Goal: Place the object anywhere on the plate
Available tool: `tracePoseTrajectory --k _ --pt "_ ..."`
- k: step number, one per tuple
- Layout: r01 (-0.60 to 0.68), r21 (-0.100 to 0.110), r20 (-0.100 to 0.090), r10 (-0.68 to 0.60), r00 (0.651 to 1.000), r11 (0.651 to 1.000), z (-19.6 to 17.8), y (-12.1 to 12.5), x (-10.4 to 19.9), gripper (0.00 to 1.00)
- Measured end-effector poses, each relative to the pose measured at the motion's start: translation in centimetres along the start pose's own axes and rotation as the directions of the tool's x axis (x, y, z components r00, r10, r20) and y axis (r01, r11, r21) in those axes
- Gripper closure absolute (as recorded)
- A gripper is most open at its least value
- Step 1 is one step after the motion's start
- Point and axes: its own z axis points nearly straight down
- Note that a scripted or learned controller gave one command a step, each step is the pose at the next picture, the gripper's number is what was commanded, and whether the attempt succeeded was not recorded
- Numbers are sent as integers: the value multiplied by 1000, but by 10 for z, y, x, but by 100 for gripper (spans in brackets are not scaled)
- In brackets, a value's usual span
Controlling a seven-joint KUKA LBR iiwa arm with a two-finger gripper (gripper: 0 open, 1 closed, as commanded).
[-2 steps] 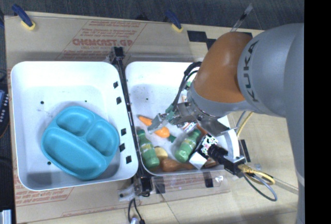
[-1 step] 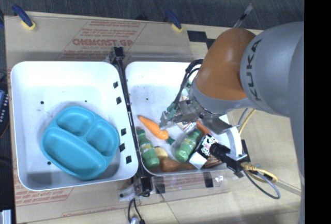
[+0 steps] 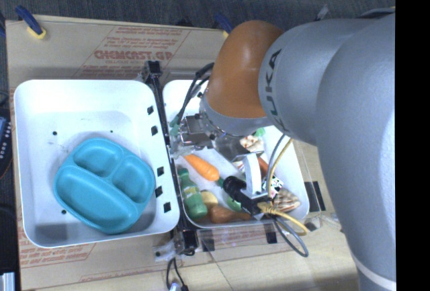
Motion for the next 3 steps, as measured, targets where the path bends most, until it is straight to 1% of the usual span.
tracePoseTrajectory --k 1,2,3 --pt "10 5 0 -10 1000 1000 -10 0 0 100" --pt "18 0 -3 -18 1000 1000 -33 35 97 100" --pt "13 2 -1 -13 1000 1000 -32 35 93 0"
